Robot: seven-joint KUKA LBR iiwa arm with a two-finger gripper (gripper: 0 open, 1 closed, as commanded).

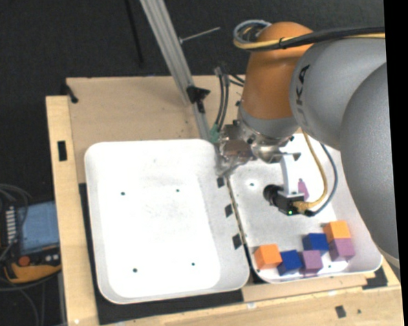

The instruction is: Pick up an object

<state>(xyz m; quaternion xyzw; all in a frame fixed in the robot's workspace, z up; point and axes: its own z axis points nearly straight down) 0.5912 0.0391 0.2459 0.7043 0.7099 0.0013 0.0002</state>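
Closest to my camera is the grey arm, above the right bin. Its gripper hangs at the bin's far left corner; whether it is spread or closed I cannot tell. Coloured blocks lie along the near edge, well apart from it.

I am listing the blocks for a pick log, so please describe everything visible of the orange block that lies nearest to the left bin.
The orange block is a small, cube-like piece in plain matte orange with no markings; its material cannot be told. It rests flat on the floor of the right bin, in the front corner next to the wall shared with the left bin. A blue block lies close against its right side, apparently touching it. Nothing lies on top of it.
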